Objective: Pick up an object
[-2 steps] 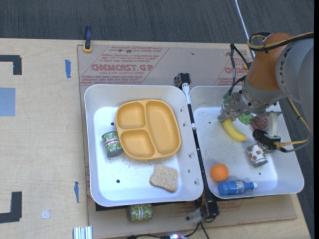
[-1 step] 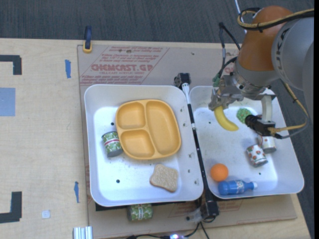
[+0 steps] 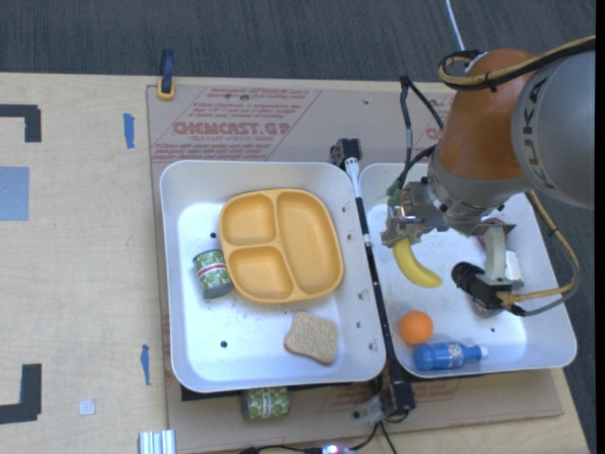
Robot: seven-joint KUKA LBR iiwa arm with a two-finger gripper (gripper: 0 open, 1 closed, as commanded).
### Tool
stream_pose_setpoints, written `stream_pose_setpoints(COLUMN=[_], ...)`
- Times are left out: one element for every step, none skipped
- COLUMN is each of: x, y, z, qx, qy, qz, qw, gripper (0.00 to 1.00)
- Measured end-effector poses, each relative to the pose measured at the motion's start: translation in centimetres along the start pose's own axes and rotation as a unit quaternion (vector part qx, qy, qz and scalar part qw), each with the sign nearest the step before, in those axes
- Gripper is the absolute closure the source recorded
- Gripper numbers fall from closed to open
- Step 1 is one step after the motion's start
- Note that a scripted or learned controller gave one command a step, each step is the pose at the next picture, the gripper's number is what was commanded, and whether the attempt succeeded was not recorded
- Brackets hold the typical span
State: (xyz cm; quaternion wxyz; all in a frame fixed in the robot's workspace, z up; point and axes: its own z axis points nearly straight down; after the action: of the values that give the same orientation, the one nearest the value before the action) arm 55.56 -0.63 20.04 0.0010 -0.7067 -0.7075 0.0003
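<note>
Bench, right bin [image 3: 558, 343]: gripper [image 3: 408, 227] over banana's [image 3: 414, 264] top end, bin's 10 o'clock; can't tell its state. Banana's soft, curved, light: pinch mid-body across the width, gently.

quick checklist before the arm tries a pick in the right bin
1. Gripper over the right bin: ok, it sits above the bin's left part.
2. Target beneath it: ok, the banana's upper end lies right at the gripper.
3. Banana held between the fingers: cannot tell, the wrist hides the contact.
4. Neighbours clear of the banana: ok, the orange and blue bottle lie apart, nearer the front wall.
5. Cable near the black fitting: not ok, it loops over the bin's right side.
</note>
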Motion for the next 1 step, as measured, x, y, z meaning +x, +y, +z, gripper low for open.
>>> stream_pose_setpoints(x=[1.13], y=[-7.21], z=[-2.38], qx=[0.0], qy=[0.0], qz=[0.001], qw=[1.0], gripper=[1.0])
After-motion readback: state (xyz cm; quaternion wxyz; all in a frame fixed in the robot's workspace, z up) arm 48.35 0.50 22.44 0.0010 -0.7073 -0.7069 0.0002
